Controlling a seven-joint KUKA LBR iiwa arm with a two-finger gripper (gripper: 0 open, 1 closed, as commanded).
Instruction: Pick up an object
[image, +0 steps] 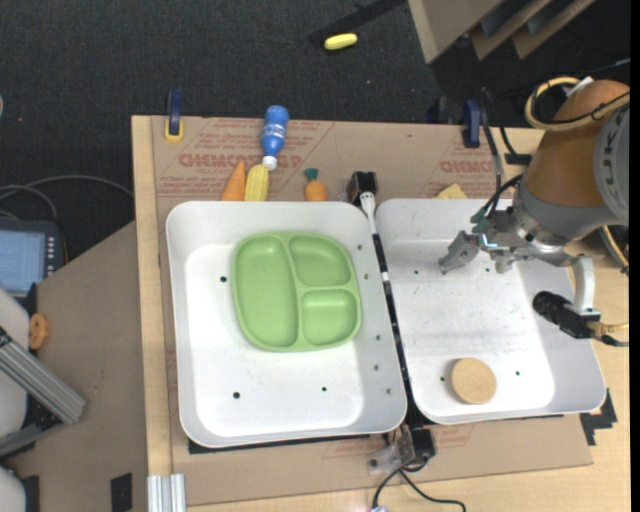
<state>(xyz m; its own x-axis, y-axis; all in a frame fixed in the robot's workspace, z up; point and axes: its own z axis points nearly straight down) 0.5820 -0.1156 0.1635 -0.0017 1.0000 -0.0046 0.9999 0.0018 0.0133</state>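
Now | end effector (462, 252): finger spread unclear | over right bin (570, 398), apart from disc (471, 381)

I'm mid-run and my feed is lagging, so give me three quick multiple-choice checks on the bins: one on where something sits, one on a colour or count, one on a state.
1. Where does the round tan disc lie?
A. In the left bin
B. In the right bin, near its front edge
C. On the green plate

2. How many compartments does the green plate have?
A. Two
B. Three
C. Five

3. How does the gripper stand to the disc?
A. Apart from it, over the bin's far half
B. Clamped on it
C. Lifting it over the left bin

Answers:
1 B: the disc rests on the right bin's floor near the front.
2 B: one long section and two smaller ones.
3 A: bare bin floor separates them.
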